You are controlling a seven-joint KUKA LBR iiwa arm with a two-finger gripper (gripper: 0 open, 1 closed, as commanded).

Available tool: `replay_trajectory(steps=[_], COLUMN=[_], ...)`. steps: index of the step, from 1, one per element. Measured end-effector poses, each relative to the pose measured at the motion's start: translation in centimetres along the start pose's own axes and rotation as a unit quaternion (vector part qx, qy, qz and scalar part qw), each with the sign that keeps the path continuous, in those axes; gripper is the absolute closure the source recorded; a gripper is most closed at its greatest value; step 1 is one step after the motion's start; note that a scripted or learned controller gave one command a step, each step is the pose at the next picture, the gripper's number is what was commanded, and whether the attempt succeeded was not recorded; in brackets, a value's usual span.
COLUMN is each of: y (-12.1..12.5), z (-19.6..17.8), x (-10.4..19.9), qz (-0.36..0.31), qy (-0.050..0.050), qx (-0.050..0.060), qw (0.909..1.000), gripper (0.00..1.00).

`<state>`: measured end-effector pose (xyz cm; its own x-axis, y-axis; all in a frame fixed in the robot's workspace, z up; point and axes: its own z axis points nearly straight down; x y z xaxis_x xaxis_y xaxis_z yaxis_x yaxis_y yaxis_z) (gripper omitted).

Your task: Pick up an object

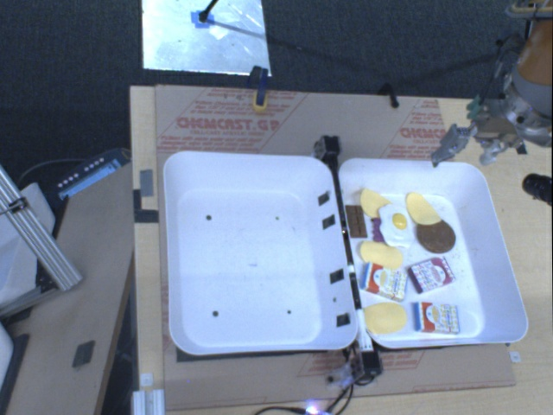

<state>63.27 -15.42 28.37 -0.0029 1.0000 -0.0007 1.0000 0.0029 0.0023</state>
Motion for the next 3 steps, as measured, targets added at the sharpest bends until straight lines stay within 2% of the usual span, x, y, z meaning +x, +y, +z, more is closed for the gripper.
replay_trajectory(steps=[1,2,3], y=[0.1,-2.1,4.0], z=[-1.2,18.2,9.3], x=[0.0,6.3,15.1], qz=[-0.002,-0.002,-0.006], qy=[0.0,0.003,0.002], qx=[-0.002,0.009,-0.006], qw=[1.0,1.0,1.0], gripper=[1.0,1.0,1.0])
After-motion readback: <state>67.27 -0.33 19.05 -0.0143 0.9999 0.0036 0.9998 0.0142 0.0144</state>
